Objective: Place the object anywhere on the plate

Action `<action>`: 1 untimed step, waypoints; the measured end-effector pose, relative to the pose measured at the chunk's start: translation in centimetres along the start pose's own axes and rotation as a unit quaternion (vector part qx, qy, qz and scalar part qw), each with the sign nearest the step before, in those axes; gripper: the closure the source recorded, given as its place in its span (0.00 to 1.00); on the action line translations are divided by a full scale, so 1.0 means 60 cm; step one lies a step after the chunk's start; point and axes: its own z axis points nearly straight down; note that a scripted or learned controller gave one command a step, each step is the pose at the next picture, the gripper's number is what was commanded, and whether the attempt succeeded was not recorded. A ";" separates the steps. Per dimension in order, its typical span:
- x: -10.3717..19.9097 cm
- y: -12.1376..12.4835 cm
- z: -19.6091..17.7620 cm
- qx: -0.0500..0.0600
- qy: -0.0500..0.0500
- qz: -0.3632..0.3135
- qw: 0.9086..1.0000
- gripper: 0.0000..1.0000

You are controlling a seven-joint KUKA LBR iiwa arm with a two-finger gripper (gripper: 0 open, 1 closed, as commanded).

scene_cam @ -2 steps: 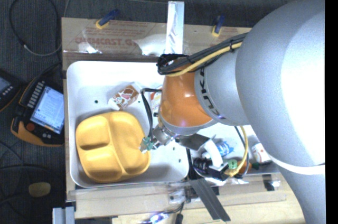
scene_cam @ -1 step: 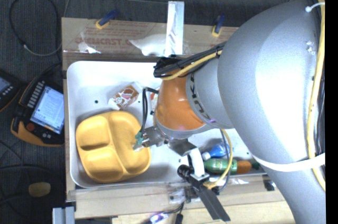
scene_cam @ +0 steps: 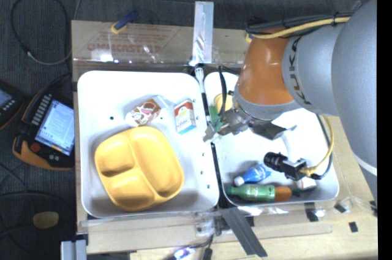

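Two bins below me; my gripper (scene_cam: 215, 127) hangs over the right bin (scene_cam: 306, 148), right of the yellow plate (scene_cam: 138, 167); finger state, I cannot tell.

Your view: plate (scene_cam: 138, 168) in left bin (scene_cam: 92, 84), near front. Two packets (scene_cam: 144, 111) (scene_cam: 184, 116) behind plate. Right bin (scene_cam: 327, 191): bottle (scene_cam: 256, 193) along front wall, tool (scene_cam: 219, 127) at its left edge. Both bins on bench (scene_cam: 92, 38).
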 end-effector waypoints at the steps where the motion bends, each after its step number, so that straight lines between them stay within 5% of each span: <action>1: 0.040 0.034 0.056 -0.001 0.002 -0.025 1.000 1.00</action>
